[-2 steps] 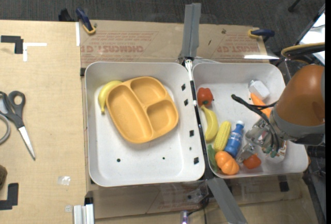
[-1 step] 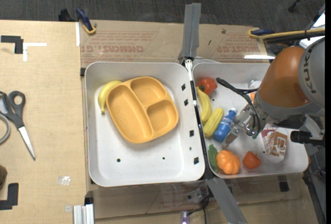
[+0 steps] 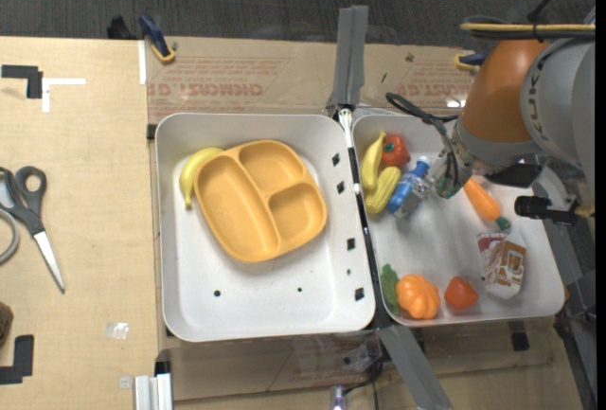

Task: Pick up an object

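The right bin [image 3: 530,313] holds a yellow banana [image 3: 376,173], a red pepper [image 3: 395,151], a blue and white bottle [image 3: 409,190], an orange carrot [image 3: 483,202], a white and orange packet [image 3: 504,264], a small tomato [image 3: 461,294], an orange pepper [image 3: 418,296] and a green piece [image 3: 389,285]. My gripper [image 3: 443,183] is low in this bin, just right of the bottle and left of the carrot. The grey arm with its orange band [image 3: 502,105] hangs over the bin's back right corner.
The left bin [image 3: 256,304] carries a yellow divided plate [image 3: 258,198] with a banana [image 3: 196,169] tucked at its left rim. Scissors [image 3: 33,219] lie on the bench at far left. A grey divider [image 3: 350,58] stands between the bins at the back.
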`<move>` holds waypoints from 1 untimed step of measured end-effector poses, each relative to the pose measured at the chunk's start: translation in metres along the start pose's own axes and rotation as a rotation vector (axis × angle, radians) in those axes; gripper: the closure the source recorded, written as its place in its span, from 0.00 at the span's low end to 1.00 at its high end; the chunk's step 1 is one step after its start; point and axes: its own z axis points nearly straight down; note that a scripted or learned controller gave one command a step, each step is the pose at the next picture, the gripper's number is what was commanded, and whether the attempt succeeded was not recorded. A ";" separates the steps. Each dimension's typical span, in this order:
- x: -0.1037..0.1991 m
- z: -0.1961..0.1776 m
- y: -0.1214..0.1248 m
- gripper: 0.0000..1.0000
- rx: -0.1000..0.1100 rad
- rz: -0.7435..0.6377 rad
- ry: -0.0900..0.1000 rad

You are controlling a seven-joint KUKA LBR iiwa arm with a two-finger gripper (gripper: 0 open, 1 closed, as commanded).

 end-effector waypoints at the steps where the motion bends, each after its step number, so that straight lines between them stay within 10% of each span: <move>1: -0.019 0.001 0.027 0.00 0.007 0.098 0.005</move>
